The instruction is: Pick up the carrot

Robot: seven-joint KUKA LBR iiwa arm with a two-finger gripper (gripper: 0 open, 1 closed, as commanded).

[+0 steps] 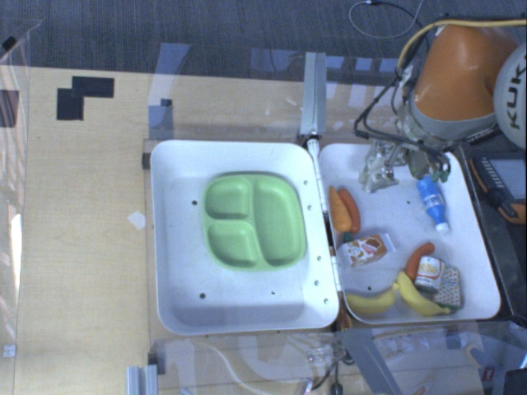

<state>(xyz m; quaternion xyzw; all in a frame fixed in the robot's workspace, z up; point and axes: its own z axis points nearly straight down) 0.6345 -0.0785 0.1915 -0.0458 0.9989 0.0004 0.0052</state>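
The carrot (338, 214) is orange and lies lengthwise against the left wall of the right bin (486, 262). A redder, sausage-like piece (352, 207) rests right beside it. My gripper (382, 171) hangs above the bin's far part, up and to the right of the carrot and apart from it. Its metal fingers look open, with nothing between them. The grey arm with its orange band (457, 72) comes in from the upper right.
The right bin also holds a blue bottle (432, 204), a snack packet (365, 250), two bananas (370, 301), a small can (428, 271) and a patterned pouch (450, 288). A green divided plate (251, 220) lies in the left bin (173, 295). A metal divider (313, 97) runs between the bins.
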